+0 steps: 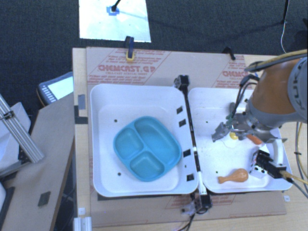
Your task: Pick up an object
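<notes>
In the right bin (pixel 211 105), a tan gourd-shaped toy (pixel 233 177) lies near the front wall. A small yellow piece (pixel 233 136) and a short orange-red piece (pixel 254 139) lie further back, right under the wrist. My gripper (pixel 222 132) hangs low over the middle of this bin, just left of the yellow piece. It is well behind the gourd. I see nothing held in it. The grey and orange arm (pixel 274 93) hides the bin's right side.
The left bin (pixel 103 105) holds a blue three-compartment plate (pixel 147 148) at its middle. A black divider strip (pixel 188 129) with clips runs between the two bins. Cardboard (pixel 159 66) lies beneath the bins.
</notes>
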{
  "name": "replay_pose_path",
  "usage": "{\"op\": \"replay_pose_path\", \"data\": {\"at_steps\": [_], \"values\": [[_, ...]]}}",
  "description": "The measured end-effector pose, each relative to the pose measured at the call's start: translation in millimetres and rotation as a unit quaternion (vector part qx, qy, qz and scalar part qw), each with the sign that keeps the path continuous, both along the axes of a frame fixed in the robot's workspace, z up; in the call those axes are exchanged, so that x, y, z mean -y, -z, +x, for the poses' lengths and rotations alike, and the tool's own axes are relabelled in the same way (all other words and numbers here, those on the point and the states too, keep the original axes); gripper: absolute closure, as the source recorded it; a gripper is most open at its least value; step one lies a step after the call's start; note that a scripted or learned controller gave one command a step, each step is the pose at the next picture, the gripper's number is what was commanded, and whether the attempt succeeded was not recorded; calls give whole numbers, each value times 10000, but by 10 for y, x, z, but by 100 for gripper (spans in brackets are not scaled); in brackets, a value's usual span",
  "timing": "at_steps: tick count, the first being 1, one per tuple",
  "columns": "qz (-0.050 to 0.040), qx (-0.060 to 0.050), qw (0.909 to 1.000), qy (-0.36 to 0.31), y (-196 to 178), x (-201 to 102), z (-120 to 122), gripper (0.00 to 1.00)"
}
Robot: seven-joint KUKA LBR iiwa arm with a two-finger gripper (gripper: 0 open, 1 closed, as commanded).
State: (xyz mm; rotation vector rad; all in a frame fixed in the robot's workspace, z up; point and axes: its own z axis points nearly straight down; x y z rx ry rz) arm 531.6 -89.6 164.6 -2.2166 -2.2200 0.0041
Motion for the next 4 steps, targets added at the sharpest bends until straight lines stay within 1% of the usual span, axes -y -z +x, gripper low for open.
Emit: {"op": "replay_pose_path", "data": {"at_steps": [1, 2, 3, 4], "values": [[0, -1, 10000, 6, 572, 53, 68, 0], [-3, 21, 10000, 5, 811, 49, 73, 0], [-17, 47, 10000, 15, 694, 59, 89, 100], [-15, 52, 10000, 14, 122, 120, 35, 100]]}}
